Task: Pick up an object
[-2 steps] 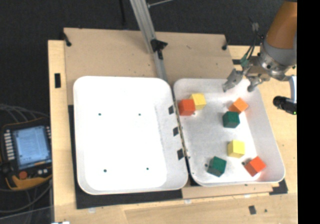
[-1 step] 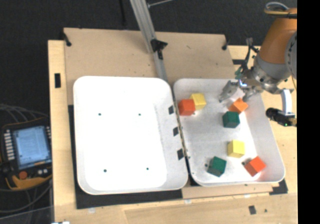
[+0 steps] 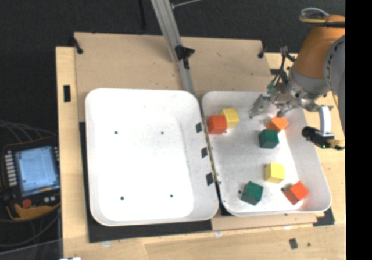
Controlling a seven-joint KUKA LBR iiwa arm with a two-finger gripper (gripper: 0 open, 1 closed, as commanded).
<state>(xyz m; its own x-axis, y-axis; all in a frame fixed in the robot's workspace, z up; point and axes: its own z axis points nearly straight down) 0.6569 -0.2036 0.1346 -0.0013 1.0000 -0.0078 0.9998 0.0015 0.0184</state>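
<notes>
Overhead, the grey arm with its orange band (image 3: 317,43) reaches in over the right bin (image 3: 314,166), and its jaws (image 3: 273,104) hang near that bin's far edge; whether they are spread or pressed together cannot be told. Just below the jaws lies a small orange block (image 3: 279,123), with a dark green cube (image 3: 268,138) touching it on the near side. Left of the jaws sit a yellow cube (image 3: 231,116) and a red cube (image 3: 217,124), side by side and touching. Well below the jaws, toward the bin's near edge, are another yellow cube (image 3: 274,172), a second green cube (image 3: 252,192) and an orange-red cube (image 3: 296,192). Farther left, the left bin (image 3: 139,154) rests on the worktop (image 3: 70,78).
</notes>
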